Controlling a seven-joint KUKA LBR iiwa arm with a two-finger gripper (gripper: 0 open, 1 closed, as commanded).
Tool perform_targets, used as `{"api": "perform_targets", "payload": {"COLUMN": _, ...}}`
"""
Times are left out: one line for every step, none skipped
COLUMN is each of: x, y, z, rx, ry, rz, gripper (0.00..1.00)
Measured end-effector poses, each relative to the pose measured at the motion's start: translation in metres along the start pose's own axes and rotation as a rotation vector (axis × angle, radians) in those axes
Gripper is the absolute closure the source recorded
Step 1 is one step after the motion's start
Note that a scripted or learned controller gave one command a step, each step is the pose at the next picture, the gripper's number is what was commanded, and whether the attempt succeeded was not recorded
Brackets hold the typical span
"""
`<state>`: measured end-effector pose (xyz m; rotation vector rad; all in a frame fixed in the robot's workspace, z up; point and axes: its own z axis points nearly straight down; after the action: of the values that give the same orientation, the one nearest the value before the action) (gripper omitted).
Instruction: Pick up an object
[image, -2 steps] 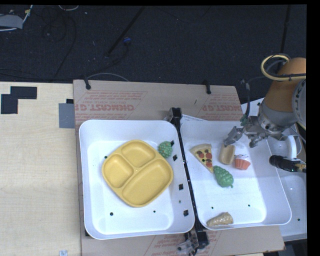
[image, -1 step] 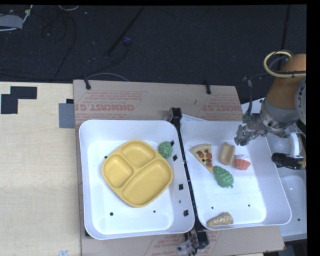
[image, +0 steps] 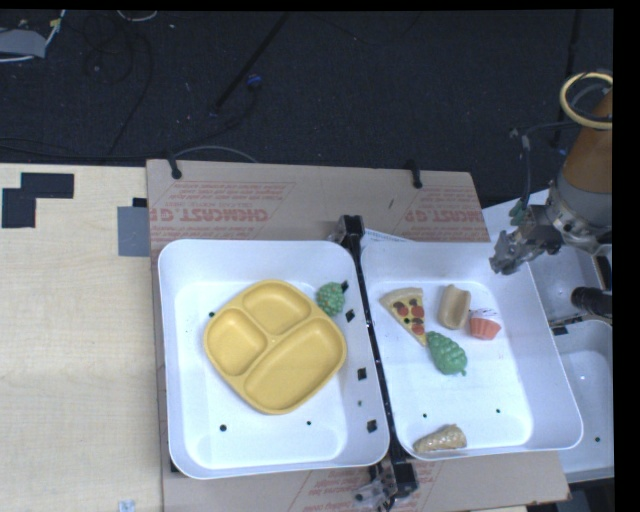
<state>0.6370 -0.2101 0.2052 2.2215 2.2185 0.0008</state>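
The right bin (image: 540, 400) holds a pizza slice (image: 406, 311), a tan bread roll (image: 454, 306), a pink cupcake (image: 484, 325), a green bumpy vegetable (image: 447, 354) and a beige croissant-like piece (image: 441, 439) near the front rim. In the left bin (image: 190, 350) lies a yellow divided plate (image: 276, 345), with a small green broccoli (image: 331, 297) at its far right corner. My gripper (image: 507, 254) hangs at the right bin's far right corner, above the rim and apart from every object.
A black divider (image: 366, 350) runs between the two bins. Brown cardboard (image: 300, 205) lies under and behind them. A light wooden bench top (image: 70, 340) stretches to the left. Cables trail across the dark floor at the back.
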Motion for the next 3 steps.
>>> {"api": "perform_targets", "payload": {"x": 0.0, "y": 0.0, "z": 0.001, "rx": 0.002, "ry": 0.001, "rz": -0.002, "gripper": 1.0}}
{"api": "perform_targets", "payload": {"x": 0.048, "y": -0.01, "z": 0.003, "rx": 0.006, "ry": 0.003, "rz": -0.006, "gripper": 1.0}}
{"api": "perform_targets", "payload": {"x": 0.086, "y": -0.032, "z": -0.004, "rx": 0.007, "ry": 0.003, "rz": -0.004, "gripper": 1.0}}
